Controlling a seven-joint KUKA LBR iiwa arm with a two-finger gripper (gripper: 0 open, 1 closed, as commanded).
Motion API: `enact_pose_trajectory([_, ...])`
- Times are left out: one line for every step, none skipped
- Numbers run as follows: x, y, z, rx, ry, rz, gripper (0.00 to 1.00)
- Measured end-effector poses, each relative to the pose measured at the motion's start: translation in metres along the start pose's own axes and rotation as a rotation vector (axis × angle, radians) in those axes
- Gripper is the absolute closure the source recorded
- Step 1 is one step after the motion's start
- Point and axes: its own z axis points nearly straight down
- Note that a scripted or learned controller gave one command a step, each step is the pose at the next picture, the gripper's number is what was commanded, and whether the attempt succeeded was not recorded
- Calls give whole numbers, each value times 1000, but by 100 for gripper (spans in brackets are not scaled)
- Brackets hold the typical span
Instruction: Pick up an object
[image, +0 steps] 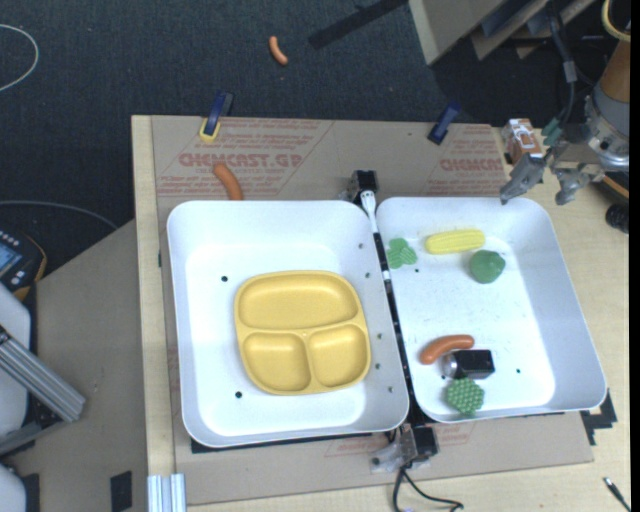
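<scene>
Green broccoli (464, 397) lies well apart from the gripper (543, 184).

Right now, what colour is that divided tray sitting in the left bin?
Yellow. The divided tray shows plainly in the camera view, in the left bin.

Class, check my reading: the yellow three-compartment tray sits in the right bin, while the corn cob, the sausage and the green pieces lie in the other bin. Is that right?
Not quite. The camera view shows the yellow three-compartment tray in the left bin, not the right. The corn cob, the sausage and the green pieces do lie in the other bin, the right bin.
</scene>
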Motion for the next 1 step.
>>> enact_pose_trajectory([1, 2, -10, -15, -3, -3, 0])
